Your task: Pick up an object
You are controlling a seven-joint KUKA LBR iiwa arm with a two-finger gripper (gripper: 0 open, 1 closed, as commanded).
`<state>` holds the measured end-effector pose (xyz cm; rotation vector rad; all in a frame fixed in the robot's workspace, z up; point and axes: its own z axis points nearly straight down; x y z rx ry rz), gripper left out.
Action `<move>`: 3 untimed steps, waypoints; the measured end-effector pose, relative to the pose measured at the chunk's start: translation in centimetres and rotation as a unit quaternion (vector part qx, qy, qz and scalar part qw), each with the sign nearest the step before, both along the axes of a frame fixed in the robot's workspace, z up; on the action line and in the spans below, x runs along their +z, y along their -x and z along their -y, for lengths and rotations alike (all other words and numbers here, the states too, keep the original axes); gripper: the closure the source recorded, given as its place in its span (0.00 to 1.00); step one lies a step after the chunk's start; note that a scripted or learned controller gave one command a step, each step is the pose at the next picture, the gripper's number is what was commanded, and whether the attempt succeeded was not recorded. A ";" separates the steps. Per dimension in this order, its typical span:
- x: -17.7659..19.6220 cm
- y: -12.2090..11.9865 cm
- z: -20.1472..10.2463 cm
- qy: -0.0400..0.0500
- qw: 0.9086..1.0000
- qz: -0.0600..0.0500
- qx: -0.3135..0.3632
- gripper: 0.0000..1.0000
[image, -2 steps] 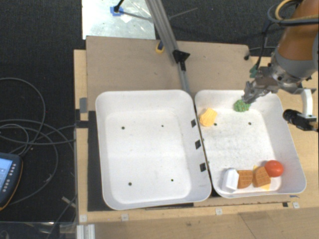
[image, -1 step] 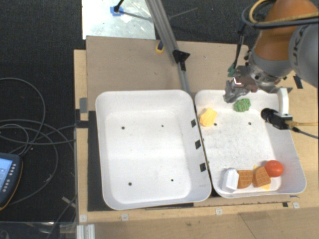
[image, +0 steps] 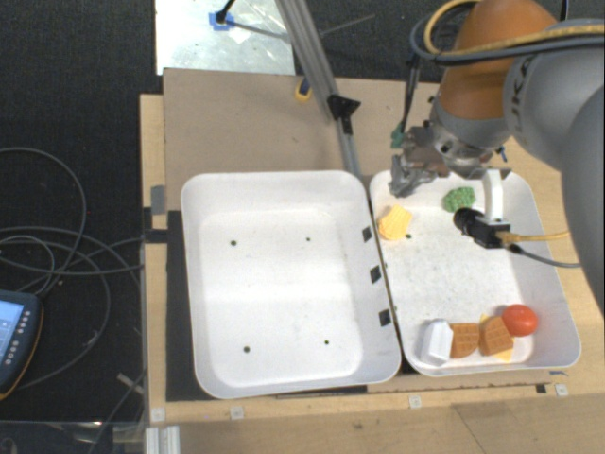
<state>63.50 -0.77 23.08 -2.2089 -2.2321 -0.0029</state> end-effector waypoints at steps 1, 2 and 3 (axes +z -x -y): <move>0.0 -1.4 -4.9 0.000 1.000 0.001 0.000 1.00; -1.0 -1.6 -10.6 0.000 1.000 0.001 0.000 1.00; -0.9 -1.6 -10.1 0.001 1.000 0.000 -0.002 0.00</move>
